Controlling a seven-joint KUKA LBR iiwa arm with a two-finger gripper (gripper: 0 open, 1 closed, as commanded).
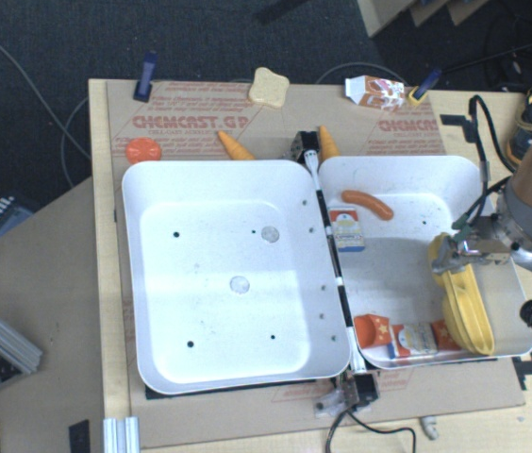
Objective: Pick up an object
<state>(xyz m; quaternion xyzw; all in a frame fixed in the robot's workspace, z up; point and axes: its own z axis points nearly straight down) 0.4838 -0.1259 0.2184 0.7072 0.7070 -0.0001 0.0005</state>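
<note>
yellow banana [467,311] lies along the right bin's [407,170] far side, its upper end right under the claw [455,251]. the claw sits low over that end, but i cannot tell how it is set or whether it has hold of anything. judging from here, a grip so near the tip could let the curved fruit swing or slip out on lifting.

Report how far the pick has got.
Done: the gripper is down in the right bin, at the upper end of the banana. In hand: nothing visibly; the banana lies on the bin floor. Left: grasp and lift it; the sausage and cartons lie untouched.
</note>
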